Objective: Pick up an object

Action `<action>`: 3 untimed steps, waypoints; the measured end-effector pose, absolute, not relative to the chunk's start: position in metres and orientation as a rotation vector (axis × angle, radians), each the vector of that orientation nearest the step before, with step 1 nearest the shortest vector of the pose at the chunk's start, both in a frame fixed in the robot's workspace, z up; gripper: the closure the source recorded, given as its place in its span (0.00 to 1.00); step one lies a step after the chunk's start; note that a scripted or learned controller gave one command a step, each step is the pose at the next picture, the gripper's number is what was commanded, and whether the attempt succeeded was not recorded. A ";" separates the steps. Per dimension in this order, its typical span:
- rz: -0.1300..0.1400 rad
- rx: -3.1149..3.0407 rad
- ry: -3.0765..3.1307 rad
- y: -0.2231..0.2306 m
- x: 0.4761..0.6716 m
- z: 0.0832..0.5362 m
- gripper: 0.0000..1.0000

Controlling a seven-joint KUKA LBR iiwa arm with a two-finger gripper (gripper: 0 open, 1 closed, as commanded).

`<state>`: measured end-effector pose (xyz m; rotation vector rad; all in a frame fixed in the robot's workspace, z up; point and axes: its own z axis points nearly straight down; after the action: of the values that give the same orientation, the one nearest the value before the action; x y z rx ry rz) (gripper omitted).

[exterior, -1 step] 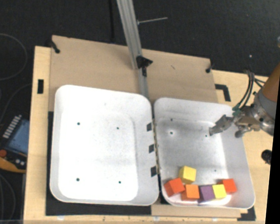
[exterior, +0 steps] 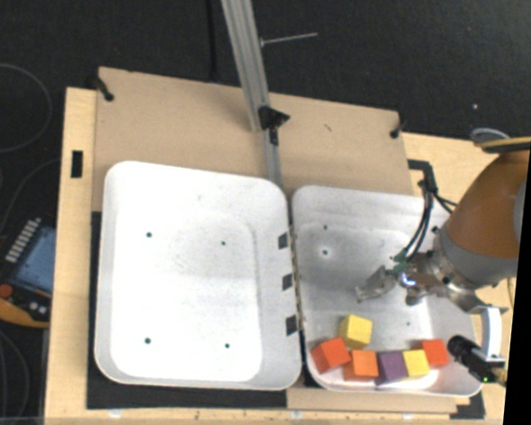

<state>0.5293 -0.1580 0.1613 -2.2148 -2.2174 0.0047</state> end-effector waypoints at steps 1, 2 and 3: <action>-0.002 -2.223 -2.225 -0.112 0.496 0.096 0.00; -0.007 -2.231 -2.219 -0.114 0.498 0.108 1.00; -0.012 -2.214 -2.235 -0.040 0.487 0.201 1.00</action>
<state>0.4871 -0.0399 0.2007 -2.2142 -2.2347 -0.0117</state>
